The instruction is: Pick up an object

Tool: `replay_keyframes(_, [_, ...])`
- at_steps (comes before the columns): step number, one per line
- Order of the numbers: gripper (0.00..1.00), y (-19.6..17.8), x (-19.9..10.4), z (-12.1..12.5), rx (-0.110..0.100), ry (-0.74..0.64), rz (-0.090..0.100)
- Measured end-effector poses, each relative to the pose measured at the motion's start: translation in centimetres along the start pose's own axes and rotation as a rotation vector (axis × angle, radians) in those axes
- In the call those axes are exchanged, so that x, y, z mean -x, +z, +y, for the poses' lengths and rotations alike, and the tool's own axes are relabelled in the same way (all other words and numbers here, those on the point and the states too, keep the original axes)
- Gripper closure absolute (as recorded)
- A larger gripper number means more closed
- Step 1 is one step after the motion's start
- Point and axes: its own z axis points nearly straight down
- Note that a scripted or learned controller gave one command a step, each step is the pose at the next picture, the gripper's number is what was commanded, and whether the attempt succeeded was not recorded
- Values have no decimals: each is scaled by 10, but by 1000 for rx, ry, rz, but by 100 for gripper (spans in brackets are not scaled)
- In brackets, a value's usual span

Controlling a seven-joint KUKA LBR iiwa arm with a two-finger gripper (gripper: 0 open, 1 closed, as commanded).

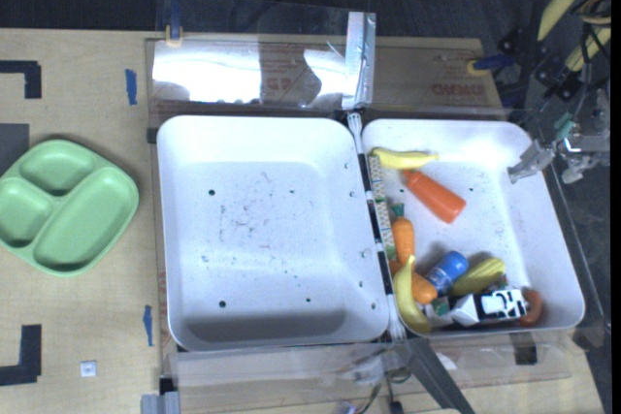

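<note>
Meanwhile, the gripper hangs at the right bin's far right rim, holding nothing; whether it is spread or closed cannot be told. Nearest lies an orange bottle, tilted on bare floor just below a yellow banana. It looks light, rigid and smooth-sided, likely to roll or slip, so a grip across its middle seems best. Other toys crowd the near corner, around a blue ball
</note>
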Motion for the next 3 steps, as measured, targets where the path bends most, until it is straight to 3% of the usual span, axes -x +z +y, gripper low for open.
replay_keyframes(1, [0, -93, -57, 9, 2, 27, -1])
replay_keyframes(2, [0, 39, -35, -57, 0, -52, 0])
replay_keyframes(3, [0, 39, -35, -67, -2, 125, 1])
